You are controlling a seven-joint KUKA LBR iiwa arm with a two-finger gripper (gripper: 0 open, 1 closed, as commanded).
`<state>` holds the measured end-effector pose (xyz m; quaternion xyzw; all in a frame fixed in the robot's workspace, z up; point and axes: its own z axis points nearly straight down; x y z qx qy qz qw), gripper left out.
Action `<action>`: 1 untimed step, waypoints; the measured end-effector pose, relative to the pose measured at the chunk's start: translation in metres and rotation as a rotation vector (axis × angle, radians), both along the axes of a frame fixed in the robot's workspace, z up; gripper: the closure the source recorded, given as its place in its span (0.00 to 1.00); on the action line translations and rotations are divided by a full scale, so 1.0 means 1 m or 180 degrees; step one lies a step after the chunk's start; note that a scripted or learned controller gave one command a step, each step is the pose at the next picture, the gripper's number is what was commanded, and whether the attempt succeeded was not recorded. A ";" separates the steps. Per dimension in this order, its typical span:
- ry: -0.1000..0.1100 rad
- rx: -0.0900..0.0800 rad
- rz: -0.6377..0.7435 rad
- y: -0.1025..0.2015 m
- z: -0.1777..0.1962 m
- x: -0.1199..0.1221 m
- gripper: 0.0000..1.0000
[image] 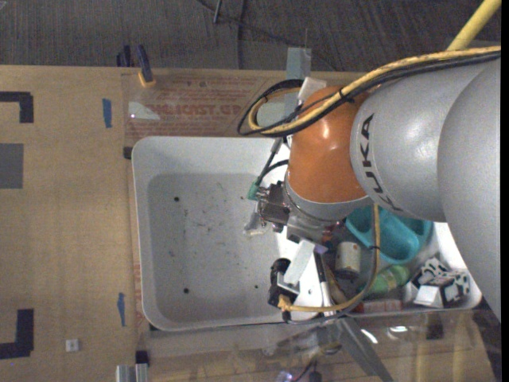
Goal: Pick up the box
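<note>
The grey arm [429,134] is reaching in from the right and hanging over the place where the two bins meet. Its orange band [326,153] is covering much of the left bin's right end. The gripper [258,215] is sitting below that band, over the right part of the left bin [139,213], pointing down toward the speckled white floor. The wrist is hiding it too much for me to tell whether it is spread or pressed together, and I am seeing nothing between its tips.

What I am taking for the box [427,295], a small white block, is lying in the right bin [475,293], close to that bin's near right corner and well apart from the gripper. A black-and-white patterned piece [440,273] is lying just beside it. A teal container [390,233] is resting further left in the same bin, half under the arm, with a green item [394,277] near it. A yellow cable [350,94] is looping over the band.
</note>
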<state>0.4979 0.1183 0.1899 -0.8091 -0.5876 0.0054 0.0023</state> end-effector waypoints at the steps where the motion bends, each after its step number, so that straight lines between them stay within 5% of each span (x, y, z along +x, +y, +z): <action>1: -0.0043 0.0015 0.0344 0.056 -0.101 -0.016 0.00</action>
